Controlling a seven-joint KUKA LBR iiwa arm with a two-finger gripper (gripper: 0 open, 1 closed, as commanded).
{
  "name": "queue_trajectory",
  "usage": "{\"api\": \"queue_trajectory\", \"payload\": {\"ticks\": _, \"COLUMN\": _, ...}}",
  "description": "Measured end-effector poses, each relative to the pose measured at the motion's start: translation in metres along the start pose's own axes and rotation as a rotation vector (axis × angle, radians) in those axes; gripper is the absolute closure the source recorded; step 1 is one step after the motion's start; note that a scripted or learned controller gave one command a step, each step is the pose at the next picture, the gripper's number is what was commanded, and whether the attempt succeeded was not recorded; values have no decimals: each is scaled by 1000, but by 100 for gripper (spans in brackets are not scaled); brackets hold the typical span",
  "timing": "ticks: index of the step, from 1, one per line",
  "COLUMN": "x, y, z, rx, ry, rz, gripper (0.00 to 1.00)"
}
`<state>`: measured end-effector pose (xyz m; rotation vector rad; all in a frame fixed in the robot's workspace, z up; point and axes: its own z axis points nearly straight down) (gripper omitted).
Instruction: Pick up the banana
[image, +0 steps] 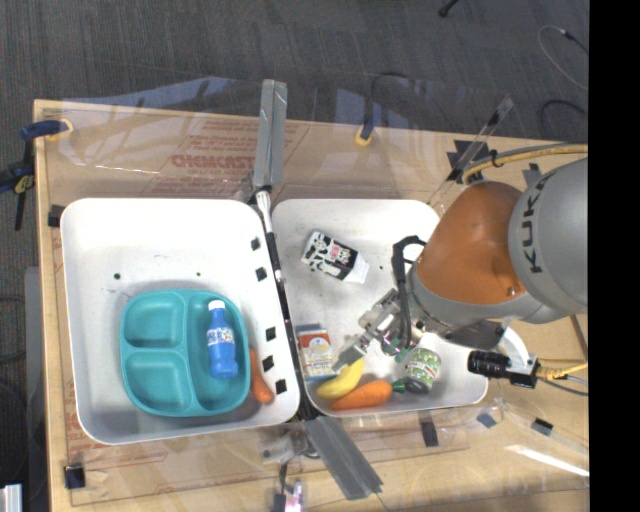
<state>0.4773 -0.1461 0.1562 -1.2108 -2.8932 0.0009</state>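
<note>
A: What lies nearest, at the lower edge of the right bin (440, 215)?

B: The banana (341, 381), touching a carrot (364, 394), beside a can (422, 367).

A: And the gripper (362, 346)?

B: Just above the banana, fingers slightly parted, gripping nothing.

A: Any writing?

B: "KUKA" on the arm (545, 240); red print, upper left of the frame, unreadable.

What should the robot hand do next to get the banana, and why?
Probably a small move down and toward the near wall. The gripper sits in the right bin, just up and right of the banana. The banana lies by the near wall, pressed against a carrot, with a small carton on its other side, so the approach needs care to catch the banana alone.
</note>
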Motion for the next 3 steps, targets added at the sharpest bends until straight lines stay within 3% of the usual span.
{"api": "queue_trajectory", "payload": {"ticks": 1, "x": -21, "y": -16, "z": 60, "rx": -8, "ry": -3, "rz": -4, "gripper": 0}}
{"api": "queue_trajectory", "payload": {"ticks": 2, "x": -22, "y": -13, "z": 51, "rx": -10, "ry": 1, "rz": -10, "gripper": 100}}
{"api": "queue_trajectory", "payload": {"ticks": 3, "x": -41, "y": 48, "z": -53, "rx": -1, "ry": -3, "rz": 398, "gripper": 100}}
